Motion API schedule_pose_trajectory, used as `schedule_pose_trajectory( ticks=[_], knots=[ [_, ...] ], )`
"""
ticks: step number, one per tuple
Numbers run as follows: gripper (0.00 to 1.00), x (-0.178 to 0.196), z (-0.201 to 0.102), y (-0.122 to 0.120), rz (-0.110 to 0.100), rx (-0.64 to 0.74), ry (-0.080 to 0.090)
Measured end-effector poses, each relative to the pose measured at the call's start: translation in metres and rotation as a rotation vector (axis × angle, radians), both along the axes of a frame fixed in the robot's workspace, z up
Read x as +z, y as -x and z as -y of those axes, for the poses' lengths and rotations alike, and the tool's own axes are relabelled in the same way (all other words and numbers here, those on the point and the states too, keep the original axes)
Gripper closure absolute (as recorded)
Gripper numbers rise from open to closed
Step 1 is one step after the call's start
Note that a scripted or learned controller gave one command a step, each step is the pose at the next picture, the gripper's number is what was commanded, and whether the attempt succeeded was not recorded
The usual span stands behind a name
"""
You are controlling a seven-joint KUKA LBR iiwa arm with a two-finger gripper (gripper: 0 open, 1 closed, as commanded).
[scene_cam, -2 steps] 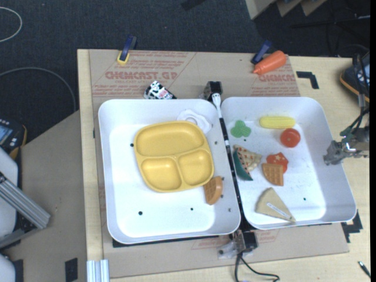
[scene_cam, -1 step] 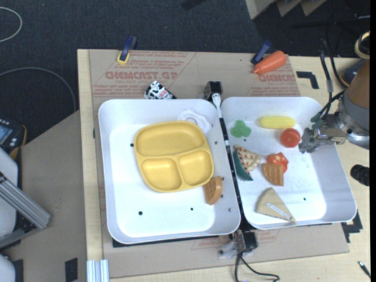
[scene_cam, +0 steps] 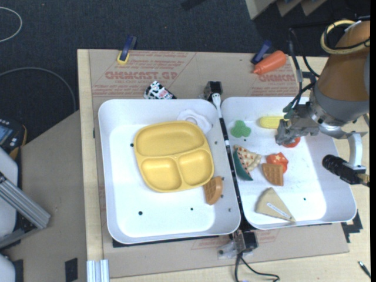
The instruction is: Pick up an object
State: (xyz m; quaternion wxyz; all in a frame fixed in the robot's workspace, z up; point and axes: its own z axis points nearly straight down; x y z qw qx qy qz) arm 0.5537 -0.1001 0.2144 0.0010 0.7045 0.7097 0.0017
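The counter [scene_cam: 88, 157] carries two shallow white bins side by side. The left bin [scene_cam: 117, 210] holds a yellow divided plate [scene_cam: 174, 155], a white lid [scene_cam: 197, 120] at the plate's upper right edge, and a brown pastry [scene_cam: 213, 190] near the dividing wall. The arm [scene_cam: 343, 69] reaches in from the right over the right bin [scene_cam: 329, 198]. Its gripper [scene_cam: 288, 134] hangs low near the bin's upper middle, just above something red [scene_cam: 294, 141]; whether the jaws are wide or closed cannot be told. Nearby lie a cheese wedge [scene_cam: 274, 204], a pizza slice [scene_cam: 245, 159], a yellow corn cob [scene_cam: 270, 121], a waffle piece [scene_cam: 272, 173], a red pepper [scene_cam: 277, 159] and a green broccoli [scene_cam: 240, 128].
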Motion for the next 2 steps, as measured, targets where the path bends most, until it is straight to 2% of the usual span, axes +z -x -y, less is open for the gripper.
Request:
schedule_pose_trajectory(
  ticks=[2],
  knots=[
    [1.00, 0.016, -0.086, -0.055, 0.001, -0.002, 0.001]
  ],
)
